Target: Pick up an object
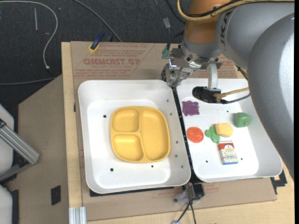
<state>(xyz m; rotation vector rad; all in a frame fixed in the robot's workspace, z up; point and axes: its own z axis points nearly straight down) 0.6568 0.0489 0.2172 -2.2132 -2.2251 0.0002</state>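
Note:
My gripper (174,77) hangs over the far end of the rims where the two bins meet, with nothing visibly in it. In the right bin (252,164) lie a purple piece (190,108), an orange-red disc (195,134), a small green piece (212,134) touching a yellow block (224,129), a round green object (242,120) and a red and white carton (228,153). A yellow divided plate (140,134) rests in the middle of the left bin (93,125). The purple piece is the object nearest the gripper, a little to the right and nearer the camera.
The grey arm fills the upper right and overhangs the right bin's far right side. Brown cardboard (117,62) lies under both bins, and a small blue and yellow item (97,42) sits at its far edge. Loose cables run across the dark floor at the upper left.

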